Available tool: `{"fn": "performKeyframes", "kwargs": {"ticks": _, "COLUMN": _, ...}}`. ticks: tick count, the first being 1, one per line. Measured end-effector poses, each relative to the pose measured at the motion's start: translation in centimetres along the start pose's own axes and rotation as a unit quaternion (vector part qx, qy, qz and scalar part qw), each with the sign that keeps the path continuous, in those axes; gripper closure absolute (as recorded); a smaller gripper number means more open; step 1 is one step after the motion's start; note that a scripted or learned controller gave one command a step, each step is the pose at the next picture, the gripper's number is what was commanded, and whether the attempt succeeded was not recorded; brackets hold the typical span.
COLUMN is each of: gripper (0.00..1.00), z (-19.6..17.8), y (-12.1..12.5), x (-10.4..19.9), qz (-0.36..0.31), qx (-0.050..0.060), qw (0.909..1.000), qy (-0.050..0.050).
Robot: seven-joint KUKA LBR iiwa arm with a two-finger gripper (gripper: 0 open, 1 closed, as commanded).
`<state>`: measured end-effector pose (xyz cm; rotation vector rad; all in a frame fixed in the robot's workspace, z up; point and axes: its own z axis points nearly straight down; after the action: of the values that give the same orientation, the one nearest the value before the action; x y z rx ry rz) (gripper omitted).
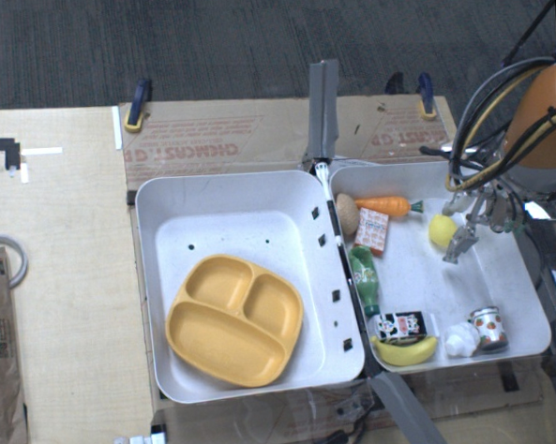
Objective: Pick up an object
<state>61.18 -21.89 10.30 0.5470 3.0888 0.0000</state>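
Hovering open and empty just right of the lemon [442,230], the tool [468,233] may nudge the round fruit and roll it away.

arm [535,121]: orange band | black and yellow cables looped alongside | gripper [467,233]: grey metal fingers
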Motion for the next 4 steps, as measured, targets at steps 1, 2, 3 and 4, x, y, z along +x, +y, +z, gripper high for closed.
{"fn": "performKeyframes", "kwargs": {"ticks": 1, "gripper": 0.00, "z": -8.7, "y": -1.6, "x": 3.3, "qz": 0.014, "qx": 0.000, "qw": 0.9999, "qy": -0.001}}
{"fn": "performKeyframes", "kwargs": {"ticks": 2, "gripper": 0.00, "z": -8.5, "y": 0.2, "x": -1.2, "qz": -0.228, "qx": 0.000, "qw": 0.9738, "qy": -0.001}}
{"fn": "performKeyframes", "kwargs": {"ticks": 3, "gripper": 0.00, "z": -0.4, "y": 5.0, "x": 2.2, "qz": -0.255, "qx": -0.001, "qw": 0.9670, "qy": 0.000}}
{"fn": "performKeyframes", "kwargs": {"ticks": 4, "gripper": 0.00, "z": -6.2, "y": 4.6, "x": -3.5, "qz": -0.473, "qx": 0.000, "qw": 0.8812, "qy": -0.002}}
